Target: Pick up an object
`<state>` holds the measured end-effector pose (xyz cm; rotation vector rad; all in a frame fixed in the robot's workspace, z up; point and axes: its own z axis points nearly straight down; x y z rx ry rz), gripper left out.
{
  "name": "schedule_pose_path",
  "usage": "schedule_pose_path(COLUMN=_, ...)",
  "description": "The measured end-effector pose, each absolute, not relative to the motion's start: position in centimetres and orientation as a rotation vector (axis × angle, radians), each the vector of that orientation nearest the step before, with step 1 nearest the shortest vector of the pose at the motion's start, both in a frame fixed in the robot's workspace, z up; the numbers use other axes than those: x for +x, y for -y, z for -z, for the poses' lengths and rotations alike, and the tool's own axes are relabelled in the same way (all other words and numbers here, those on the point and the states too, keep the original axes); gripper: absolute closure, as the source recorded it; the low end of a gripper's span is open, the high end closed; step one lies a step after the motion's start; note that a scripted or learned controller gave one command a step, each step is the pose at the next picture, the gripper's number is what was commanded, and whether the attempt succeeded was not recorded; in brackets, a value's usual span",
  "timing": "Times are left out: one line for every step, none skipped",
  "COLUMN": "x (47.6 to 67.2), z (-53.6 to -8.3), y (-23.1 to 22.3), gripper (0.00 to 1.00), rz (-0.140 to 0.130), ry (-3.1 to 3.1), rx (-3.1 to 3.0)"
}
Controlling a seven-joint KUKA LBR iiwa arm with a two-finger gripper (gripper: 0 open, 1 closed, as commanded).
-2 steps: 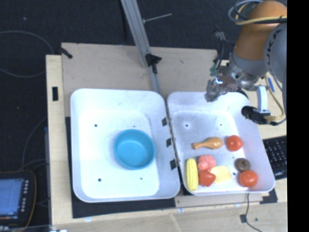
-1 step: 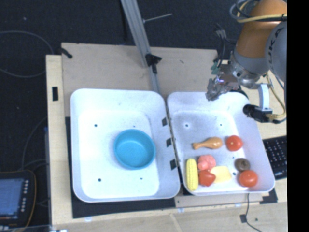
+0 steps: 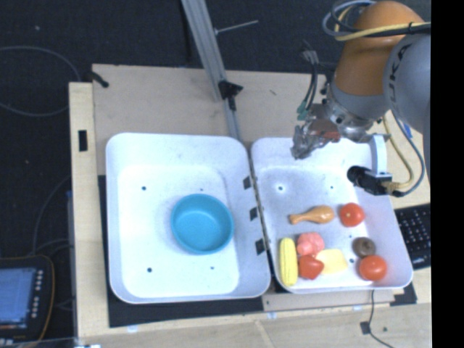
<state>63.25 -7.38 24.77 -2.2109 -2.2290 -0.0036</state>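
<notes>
The right bin (image 3: 275, 167) holds several toy foods: a tan drumstick (image 3: 313, 214), a red tomato (image 3: 351, 214), a pink piece (image 3: 310, 243), a yellow corn cob (image 3: 288, 260), a red piece (image 3: 310, 267), a pale yellow block (image 3: 333, 261), a brown chocolate-like piece (image 3: 363, 247) and another red tomato (image 3: 373, 267). My gripper (image 3: 303, 148) hangs over the bin's far edge, well above and behind the drumstick. Nothing shows between its fingers.
A blue bowl (image 3: 202, 223) sits in the left bin (image 3: 138, 165). A grey metal pole (image 3: 210, 56) slants up from between the bins. A black clip with cabling (image 3: 366, 178) hangs off the wrist over the right bin. A keyboard (image 3: 417, 234) lies at right.
</notes>
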Motion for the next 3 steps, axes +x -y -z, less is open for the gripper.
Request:
schedule_pose_path(x=61.3, z=-24.7, y=3.7, gripper=1.0, rz=-0.001, ry=2.227, rx=-2.211)
schedule_pose_path(x=58.6, z=-23.5, y=-0.6, gripper=1.0, rz=-0.003, ry=2.227, rx=-2.21)
schedule_pose_path(x=55.4, z=-22.8, y=-5.1, gripper=1.0, rz=-0.005, ry=2.227, rx=-2.209)
